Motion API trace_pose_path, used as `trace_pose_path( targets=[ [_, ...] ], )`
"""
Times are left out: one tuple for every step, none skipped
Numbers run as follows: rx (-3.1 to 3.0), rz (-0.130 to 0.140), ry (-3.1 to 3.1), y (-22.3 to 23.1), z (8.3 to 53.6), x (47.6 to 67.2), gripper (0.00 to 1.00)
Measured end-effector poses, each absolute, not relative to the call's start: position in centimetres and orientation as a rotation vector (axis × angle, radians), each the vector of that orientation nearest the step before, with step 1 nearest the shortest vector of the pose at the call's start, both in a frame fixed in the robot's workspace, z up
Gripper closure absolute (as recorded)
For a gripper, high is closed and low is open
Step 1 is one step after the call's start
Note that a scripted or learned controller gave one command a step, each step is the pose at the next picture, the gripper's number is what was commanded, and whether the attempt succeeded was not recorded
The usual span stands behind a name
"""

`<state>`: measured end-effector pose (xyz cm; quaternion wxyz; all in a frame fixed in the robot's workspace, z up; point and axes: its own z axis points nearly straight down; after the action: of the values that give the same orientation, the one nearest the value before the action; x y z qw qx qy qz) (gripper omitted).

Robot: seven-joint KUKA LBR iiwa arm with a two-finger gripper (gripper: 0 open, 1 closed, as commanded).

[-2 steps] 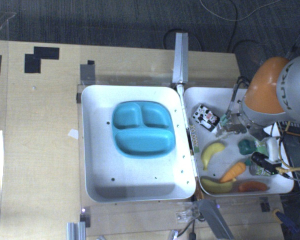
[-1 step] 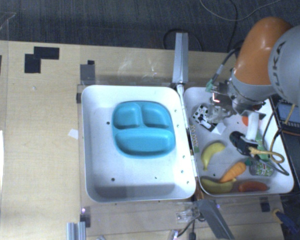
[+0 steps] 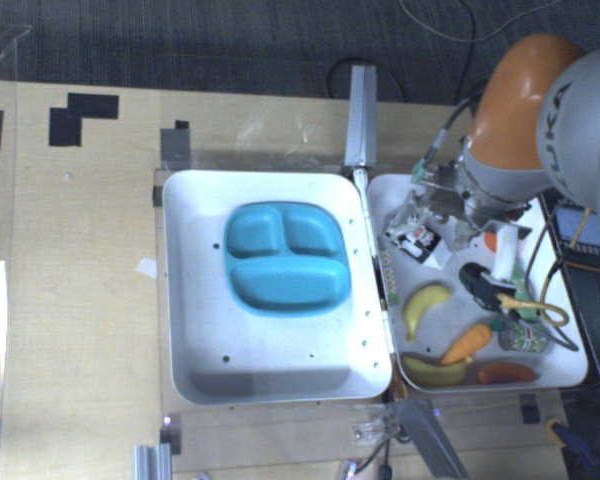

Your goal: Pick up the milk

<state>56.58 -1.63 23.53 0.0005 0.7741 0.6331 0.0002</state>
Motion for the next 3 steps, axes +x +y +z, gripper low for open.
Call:
trace_pose_path(
  targets=[
    [2.349, -0.002, 2.087, -4.4, 18.2, 59.2, 0.0],
    [2.336, -0.002, 2.103, -8.4, 11.2, 58.3, 0.0],
    [2.333, -0.001, 2.106, -8.3, 12.0, 58.4, 1.0]
  ],
)
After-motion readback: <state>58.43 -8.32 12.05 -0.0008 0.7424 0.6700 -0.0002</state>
